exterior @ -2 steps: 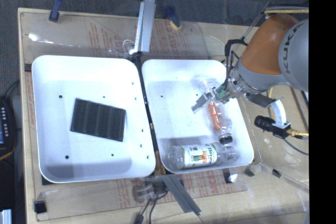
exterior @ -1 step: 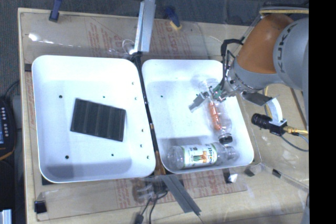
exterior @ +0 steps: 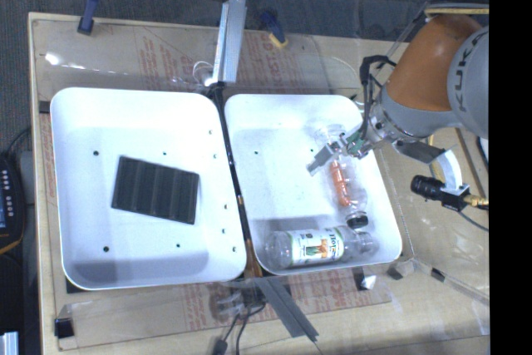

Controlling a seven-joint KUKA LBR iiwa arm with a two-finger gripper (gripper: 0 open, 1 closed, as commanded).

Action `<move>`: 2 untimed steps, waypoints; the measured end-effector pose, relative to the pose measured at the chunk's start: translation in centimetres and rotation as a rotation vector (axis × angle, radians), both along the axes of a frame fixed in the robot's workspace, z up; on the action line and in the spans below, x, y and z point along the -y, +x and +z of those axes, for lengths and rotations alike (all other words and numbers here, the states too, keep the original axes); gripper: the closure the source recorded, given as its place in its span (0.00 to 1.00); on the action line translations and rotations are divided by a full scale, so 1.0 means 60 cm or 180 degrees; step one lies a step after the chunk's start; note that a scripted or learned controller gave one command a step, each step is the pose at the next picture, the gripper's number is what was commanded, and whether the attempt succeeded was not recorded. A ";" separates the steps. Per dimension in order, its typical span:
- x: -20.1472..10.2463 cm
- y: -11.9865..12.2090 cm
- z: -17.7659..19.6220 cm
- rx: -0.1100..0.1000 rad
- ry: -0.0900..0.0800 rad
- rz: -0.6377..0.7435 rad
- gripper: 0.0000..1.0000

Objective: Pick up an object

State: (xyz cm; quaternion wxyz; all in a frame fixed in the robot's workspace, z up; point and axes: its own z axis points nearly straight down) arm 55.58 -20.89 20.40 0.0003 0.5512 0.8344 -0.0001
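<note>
Roughly speaking, the bench [exterior: 50, 37] carries two shallow white bins set side by side, their inner rims touching along a dark seam down the middle. In the left bin [exterior: 75, 120] the floor is mostly bare white all around a flat dark ribbed panel [exterior: 156, 189] lying slightly tilted near the centre. In the right bin [exterior: 266, 129] the left and far parts of the floor are bare, while the objects crowd toward the right wall and the near wall.

Along the near wall of the right bin a clear plastic bottle with a green and orange label [exterior: 320, 247] lies on its side, its length running left to right, close against the rim. Just beyond it, toward the right wall, a smaller clear bottle with orange contents [exterior: 345, 187] lies with its length running far to near, its dark cap at the near end, close to the larger bottle. A metal bar [exterior: 229, 37] stands at the far end of the seam between the bins, and two blue clamps [exterior: 86, 12] sit on the far edge of the bench.

The arm [exterior: 432, 79] reaches in from the right, over the right wall of the right bin. The gripper [exterior: 332, 150] hangs low above the far end of the small orange bottle, near some crumpled clear plastic. Whether its grip is parted or closed cannot be told, and nothing is seen lifted.
</note>
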 end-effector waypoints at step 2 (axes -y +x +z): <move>-0.001 0.004 -0.023 -0.0015 0.0008 0.0399 0.00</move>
